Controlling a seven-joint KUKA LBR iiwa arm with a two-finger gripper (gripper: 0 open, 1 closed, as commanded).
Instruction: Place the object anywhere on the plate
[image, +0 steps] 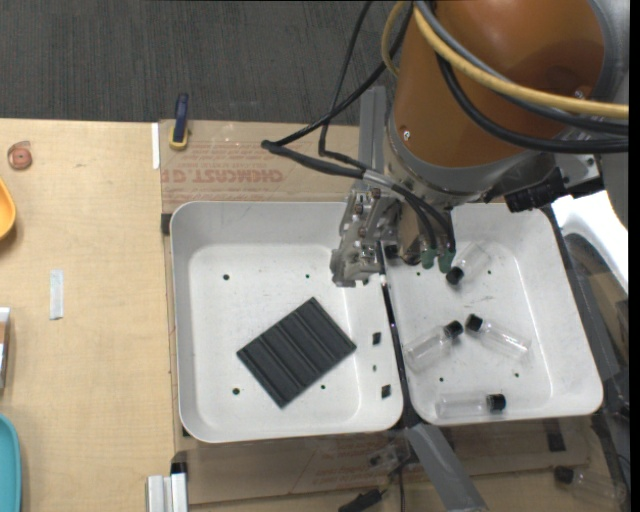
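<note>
Reaching in from the right, the arm (500, 90) is seen over both bins. The plate (297, 351), a dark ribbed slab, lies in the left bin (200, 300), down-left of the gripper (358, 262). Clear vials (495, 335), probably the object, rest in the right bin (560, 380). Gripper opening cannot be judged.

A broad orange band (500, 80) wraps the arm's (470, 160) grey housing, ringed by tan and black cables (520, 85). At its seven o'clock sits the metallic grey end effector (358, 262), trailing thin black wires (310, 135).
</note>
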